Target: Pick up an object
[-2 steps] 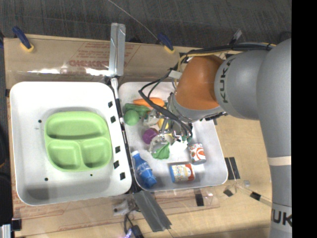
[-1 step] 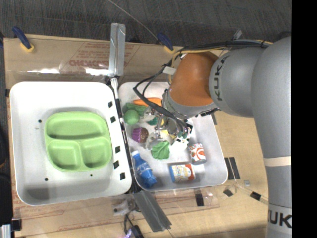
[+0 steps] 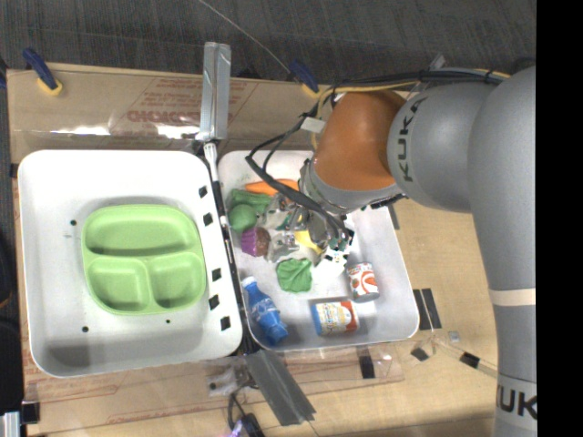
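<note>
Here, blue bottle (image 3: pixel 264 310) lies flat, cap toward upper-left.

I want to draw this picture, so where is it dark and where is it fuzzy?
In the camera view, a grey shadow darkens the left bin's near corner; the hand looks blurry and tangled among the toys; the green tray is bright and sharp; the orange band has a soft shine.
</note>
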{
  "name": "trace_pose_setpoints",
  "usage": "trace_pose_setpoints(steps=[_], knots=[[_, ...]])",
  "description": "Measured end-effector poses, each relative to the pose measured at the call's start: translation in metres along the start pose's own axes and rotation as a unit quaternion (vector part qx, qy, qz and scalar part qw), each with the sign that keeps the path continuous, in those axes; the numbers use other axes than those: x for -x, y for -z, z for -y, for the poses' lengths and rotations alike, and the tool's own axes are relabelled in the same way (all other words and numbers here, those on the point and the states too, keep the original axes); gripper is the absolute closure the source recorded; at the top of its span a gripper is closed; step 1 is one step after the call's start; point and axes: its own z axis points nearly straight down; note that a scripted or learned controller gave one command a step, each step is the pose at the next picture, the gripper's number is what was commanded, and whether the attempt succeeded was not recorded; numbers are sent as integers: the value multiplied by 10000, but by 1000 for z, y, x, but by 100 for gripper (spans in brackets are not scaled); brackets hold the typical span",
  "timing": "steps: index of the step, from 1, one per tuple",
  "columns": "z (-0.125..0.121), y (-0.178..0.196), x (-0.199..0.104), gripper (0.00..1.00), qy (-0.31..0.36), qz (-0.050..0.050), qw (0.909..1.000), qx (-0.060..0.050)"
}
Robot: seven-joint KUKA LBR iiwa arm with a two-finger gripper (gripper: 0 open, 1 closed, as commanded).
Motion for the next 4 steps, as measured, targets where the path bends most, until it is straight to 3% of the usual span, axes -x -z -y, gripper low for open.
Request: trace_pose_setpoints(steps=[1,2,3,4], knots=[[57,-12,4,100,816,-27,9967,5],[-3,144,27,100,-263,24,9997,6],[-41,173,43,100,-816,-26,9967,8],[-54,183,39,100,-397,-22,9992,8]])
